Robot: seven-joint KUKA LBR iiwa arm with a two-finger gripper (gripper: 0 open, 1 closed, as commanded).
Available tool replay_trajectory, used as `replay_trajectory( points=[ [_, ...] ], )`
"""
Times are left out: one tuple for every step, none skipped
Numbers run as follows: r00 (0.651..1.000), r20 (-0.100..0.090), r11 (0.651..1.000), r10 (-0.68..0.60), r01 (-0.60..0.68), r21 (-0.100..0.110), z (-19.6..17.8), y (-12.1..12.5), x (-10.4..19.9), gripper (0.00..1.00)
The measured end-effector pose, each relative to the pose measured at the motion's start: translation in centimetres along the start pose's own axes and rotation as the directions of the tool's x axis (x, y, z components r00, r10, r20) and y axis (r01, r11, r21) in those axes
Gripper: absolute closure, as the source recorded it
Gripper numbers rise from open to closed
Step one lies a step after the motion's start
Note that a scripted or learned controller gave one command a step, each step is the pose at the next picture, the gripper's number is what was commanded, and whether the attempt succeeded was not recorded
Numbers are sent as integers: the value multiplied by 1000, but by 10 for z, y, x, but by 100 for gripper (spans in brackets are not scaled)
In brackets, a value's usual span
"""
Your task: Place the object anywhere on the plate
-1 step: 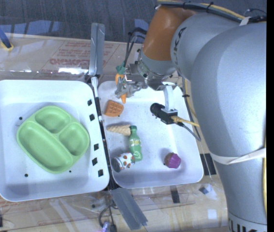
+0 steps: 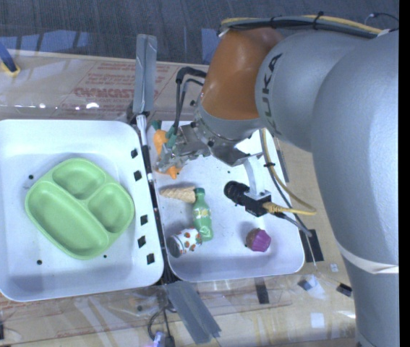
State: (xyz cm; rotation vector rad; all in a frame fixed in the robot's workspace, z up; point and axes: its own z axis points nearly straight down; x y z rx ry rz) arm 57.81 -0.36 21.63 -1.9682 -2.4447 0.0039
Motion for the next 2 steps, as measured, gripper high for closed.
replay_trajectory(
  points=[
    [985,1,985,-173,173,1,17,-34,103,100],
    [985,1,985,-171,171,1,17,-34,102,0]
  ],
)
